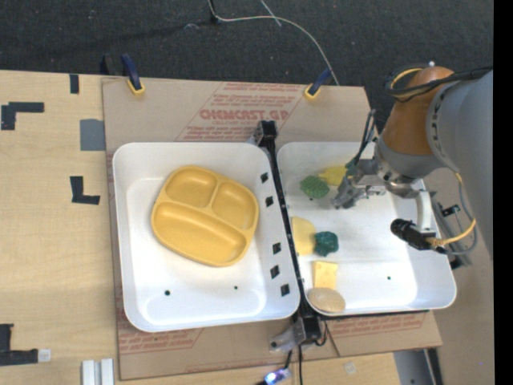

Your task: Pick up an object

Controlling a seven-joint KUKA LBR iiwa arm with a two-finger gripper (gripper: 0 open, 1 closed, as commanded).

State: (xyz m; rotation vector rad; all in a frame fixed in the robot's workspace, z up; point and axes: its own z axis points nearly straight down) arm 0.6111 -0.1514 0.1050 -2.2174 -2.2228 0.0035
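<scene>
My gripper [346, 194] hangs low over the back of the right bin [401, 291], reaching in from the right. Just left of it lies a green broccoli-like piece [314, 187], and a yellow piece [333, 174] peeks out behind the fingers. Further forward sit a dark teal object [325, 242], a pale yellow round piece [301, 235], a yellow cheese-like square [325, 275] and a tan oval [325, 299]. Nothing shows between the fingers.
The left bin [132, 215] holds a yellow divided plate [206, 214]. A black divider strip [276, 215] runs between the bins. Blue clamps [131, 74] pin the cardboard at the back. The arm's body [433, 127] looms over the right bin's far right side.
</scene>
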